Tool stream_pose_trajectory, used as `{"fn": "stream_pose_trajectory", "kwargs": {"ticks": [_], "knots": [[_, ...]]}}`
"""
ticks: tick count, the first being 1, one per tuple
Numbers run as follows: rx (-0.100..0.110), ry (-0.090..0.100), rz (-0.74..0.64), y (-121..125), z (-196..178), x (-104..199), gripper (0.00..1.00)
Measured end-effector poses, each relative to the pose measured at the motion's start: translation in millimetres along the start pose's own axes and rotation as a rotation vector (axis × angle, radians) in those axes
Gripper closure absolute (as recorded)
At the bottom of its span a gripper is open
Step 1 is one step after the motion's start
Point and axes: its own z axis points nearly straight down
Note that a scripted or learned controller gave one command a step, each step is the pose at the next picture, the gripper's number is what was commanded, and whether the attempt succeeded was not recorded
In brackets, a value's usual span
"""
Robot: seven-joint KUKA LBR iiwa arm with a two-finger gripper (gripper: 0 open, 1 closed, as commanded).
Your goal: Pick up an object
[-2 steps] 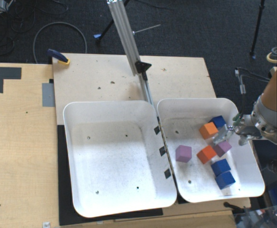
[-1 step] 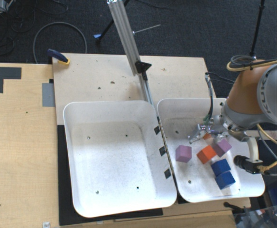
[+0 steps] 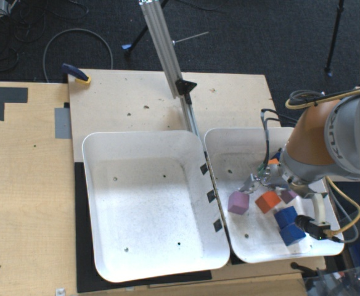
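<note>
Camera view gives me the right-hand shallow white bin (image 3: 229, 142) with the loose objects gathered toward its right half. A small lilac block (image 3: 238, 203) sits nearest the bin's middle; just to its right is an orange cube (image 3: 267, 201), and a darker purple piece (image 3: 287, 195) pokes out beyond that, partly covered by the arm. Below them lie two blue blocks (image 3: 289, 225), touching or nearly so, near the bin's lower right corner.

The two-finger gripper (image 3: 258, 182) hangs low over this cluster, just above the lilac block and the orange cube. I see metal parts there, but the fingers blur into the wrist, so I cannot tell whether they are apart or together, and I see nothing clearly held between them. The grey arm with its orange band (image 3: 312, 142) covers the bin's upper right part, and cables loop around it; a black-tipped part (image 3: 316, 229) by the blue blocks is too small for me to identify.

The left-hand white bin (image 3: 100, 159) sits beside the first, their rims meeting along a line with black clips (image 3: 210, 195). Both rest on a pale wooden bench (image 3: 137, 97) with a blue-and-yellow clamp (image 3: 76, 73) at its far left corner. A slanted aluminium rail (image 3: 164, 48) rises from behind the bins. Dark carpet (image 3: 248, 29) with cables lies beyond, and a light wood panel (image 3: 20, 184) fills the left.
</note>
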Motion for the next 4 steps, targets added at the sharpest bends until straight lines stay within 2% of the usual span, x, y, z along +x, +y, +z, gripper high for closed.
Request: {"fn": "stream_pose_trajectory", "kwargs": {"ticks": [1,2,3,4], "knots": [[0.001,0.001,0.000,8.5,-0.9,-2.2,0.00],[0.000,-0.002,0.001,8.9,-49.9,-30.7,0.00],[-0.001,0.000,-0.004,96.7,0.6,-11.4,0.00],[0.007,0.000,-0.008,94.0,-9.8,-11.1,1.00]]}}
